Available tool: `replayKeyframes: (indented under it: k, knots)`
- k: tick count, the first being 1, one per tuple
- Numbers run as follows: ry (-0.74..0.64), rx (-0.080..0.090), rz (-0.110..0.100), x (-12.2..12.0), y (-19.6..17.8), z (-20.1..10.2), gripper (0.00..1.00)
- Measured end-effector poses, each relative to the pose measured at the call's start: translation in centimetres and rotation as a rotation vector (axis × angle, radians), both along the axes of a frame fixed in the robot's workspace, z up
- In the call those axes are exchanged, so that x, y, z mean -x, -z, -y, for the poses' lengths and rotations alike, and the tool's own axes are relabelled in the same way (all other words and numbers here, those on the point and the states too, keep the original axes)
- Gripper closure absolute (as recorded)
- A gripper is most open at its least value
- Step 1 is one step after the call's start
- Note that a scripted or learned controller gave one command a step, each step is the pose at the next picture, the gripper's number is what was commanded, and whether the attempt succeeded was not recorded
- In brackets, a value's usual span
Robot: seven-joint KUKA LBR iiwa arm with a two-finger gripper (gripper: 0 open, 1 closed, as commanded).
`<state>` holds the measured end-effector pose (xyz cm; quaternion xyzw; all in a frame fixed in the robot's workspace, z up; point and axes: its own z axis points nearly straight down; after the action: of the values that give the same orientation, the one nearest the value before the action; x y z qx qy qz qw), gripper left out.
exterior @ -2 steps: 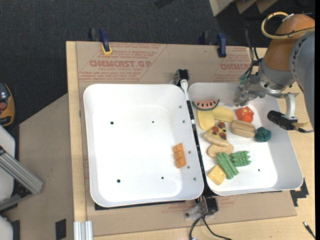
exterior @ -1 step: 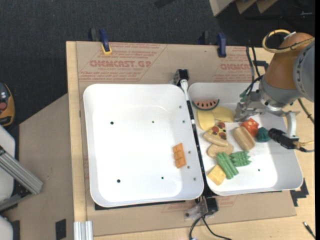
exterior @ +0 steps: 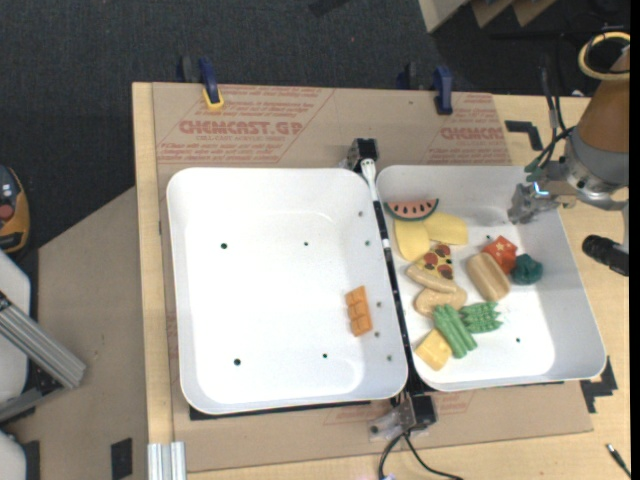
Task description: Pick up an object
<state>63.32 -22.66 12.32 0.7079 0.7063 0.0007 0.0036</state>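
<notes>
No object is held yet: the toy food (exterior: 455,283) lies untouched in the right bin (exterior: 560,348), while the gripper (exterior: 527,203), its state impossible to tell, is seen above the bin's far corner.

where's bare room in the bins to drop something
Most of the left bin is bare; its one item, an orange piece, lies near the right wall. In the right bin, free floor runs along the far wall beside the gripper and in the near right corner. Its left half is crowded with toy food.
</notes>
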Motion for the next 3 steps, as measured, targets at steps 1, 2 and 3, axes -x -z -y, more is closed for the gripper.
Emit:
replayKeyframes:
  k: [1,2,3]
  knots:
    - [-0.001,-0.005,-0.007,3.2,1.8,-0.3,1.0]
    - [-0.002,0.005,0.024,8.0,2.8,-0.1,1.0]
    - [-0.002,0.008,0.022,14.6,2.9,0.0,1.0]
